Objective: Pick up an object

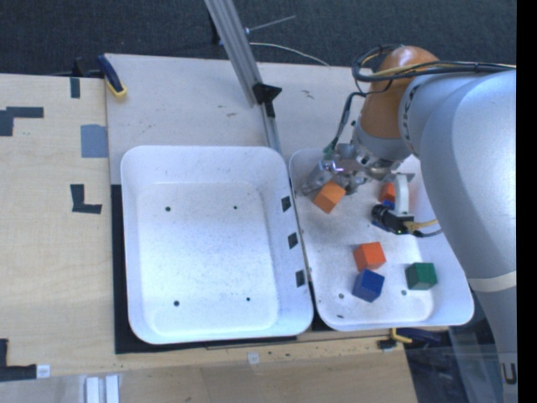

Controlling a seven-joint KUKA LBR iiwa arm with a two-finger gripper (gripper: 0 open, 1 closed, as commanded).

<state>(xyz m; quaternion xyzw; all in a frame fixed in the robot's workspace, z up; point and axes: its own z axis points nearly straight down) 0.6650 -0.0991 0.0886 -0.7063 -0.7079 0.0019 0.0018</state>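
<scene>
Though plainly in view above the right bin (403, 321), impossible to read as apart or together at this slant: gripper (340, 175), half lost among metal parts and cable. Hanging near 11 o'clock of that bin, close to the wall shared with the left bin (134, 225).

Just off the gripper at its 7 o'clock, touching or very nearly so: orange block (329, 196), turned so that one corner points toward 7 o'clock. Roughly cubic, so no long axis to line up with. Cannot tell whether clamped, lifted or merely resting on the bin floor, so not to be counted as held.

Well apart, toward 5 o'clock of the gripper: red cube (369, 255), blue cube (367, 285) just beside it at its 6 o'clock, green cube (420, 275) off at their 3 o'clock.

Judged nearest and most likely target: the orange block. Judged need for the coming move: a slight shift toward 7 o'clock and straight down, squaring to the block's flat faces rather than its corners. Likely risk: nudging it against the shared wall instead of gripping it.
</scene>
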